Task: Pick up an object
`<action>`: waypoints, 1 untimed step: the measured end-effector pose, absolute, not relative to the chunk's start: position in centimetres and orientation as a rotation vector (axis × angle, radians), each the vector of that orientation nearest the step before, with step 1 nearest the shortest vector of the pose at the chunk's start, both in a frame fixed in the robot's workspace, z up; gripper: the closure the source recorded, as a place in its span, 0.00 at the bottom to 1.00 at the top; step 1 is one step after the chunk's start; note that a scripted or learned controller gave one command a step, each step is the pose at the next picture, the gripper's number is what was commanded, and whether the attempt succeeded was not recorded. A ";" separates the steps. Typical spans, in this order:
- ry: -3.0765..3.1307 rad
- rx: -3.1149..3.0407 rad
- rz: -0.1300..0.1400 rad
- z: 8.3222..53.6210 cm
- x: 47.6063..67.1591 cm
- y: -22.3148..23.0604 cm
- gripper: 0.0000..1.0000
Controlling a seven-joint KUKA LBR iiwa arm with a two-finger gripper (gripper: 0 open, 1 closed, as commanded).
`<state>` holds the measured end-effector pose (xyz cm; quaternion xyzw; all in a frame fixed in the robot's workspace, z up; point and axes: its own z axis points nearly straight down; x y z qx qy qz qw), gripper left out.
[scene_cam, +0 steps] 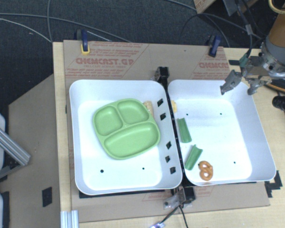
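Gripper (240,83) above the far right corner of the right bin (247,127), fingers spread apart, nothing between them. Arm (278,42) entering from the right edge, grey.

In the right bin, near its left wall: a green stick (183,129), lying roughly lengthwise; nearer the front, a second green piece (193,156), tilted; just beside that, at the front, a pretzel (205,169), brown and looped. All three well apart from the gripper, untouched.

In the left bin (80,141): a green divided plate (127,128), three compartments, turned at a slant, lying flat near the middle. At the plate's far right corner, a small tan item (148,108), partly hidden behind the rim; too small to tell what.

Both bins side by side on a brown board (104,56), black clips along the seam between them. Blue clamps (85,41) at the board's far edge. Cables across the dark floor beyond.
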<state>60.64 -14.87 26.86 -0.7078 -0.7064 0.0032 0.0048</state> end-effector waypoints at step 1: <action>-2.221 -2.221 0.000 27.4 60.8 -14.9 0.00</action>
